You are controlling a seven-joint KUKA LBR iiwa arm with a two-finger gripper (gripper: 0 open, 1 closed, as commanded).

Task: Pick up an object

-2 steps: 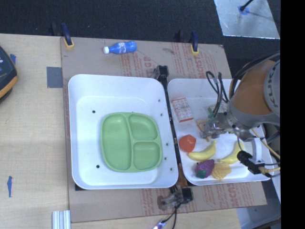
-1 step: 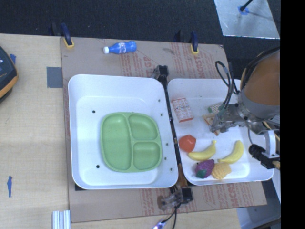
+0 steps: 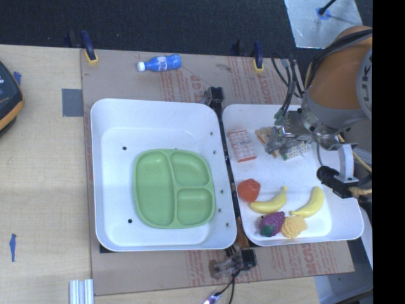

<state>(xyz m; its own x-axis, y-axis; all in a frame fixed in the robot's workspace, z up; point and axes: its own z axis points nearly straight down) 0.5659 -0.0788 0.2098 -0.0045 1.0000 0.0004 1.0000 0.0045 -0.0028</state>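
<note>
Scattered across the right-hand white bin (image 3: 354, 223), likely as pick targets: a small printed packet (image 3: 241, 145) near the far-left corner, a red toy (image 3: 249, 189) at the left wall, two bananas (image 3: 268, 202) (image 3: 310, 202), grapes (image 3: 272, 223) and an orange piece (image 3: 293, 227) along the near edge. Poised low over that bin's far edge, just right of the packet and apart from it: the hand (image 3: 285, 141), too cluttered to tell whether apart or together. Alone in the left bin (image 3: 101, 170), a green divided tray (image 3: 173, 187); beyond the bins on the worktop (image 3: 38, 189), a blue bottle (image 3: 160, 63).

I see a blue bottle (image 3: 159, 63) lying on the surface (image 3: 44, 189) behind the bins, grey tape (image 3: 72, 102) left, blue clamps (image 3: 89, 45) at the back edge.
</note>
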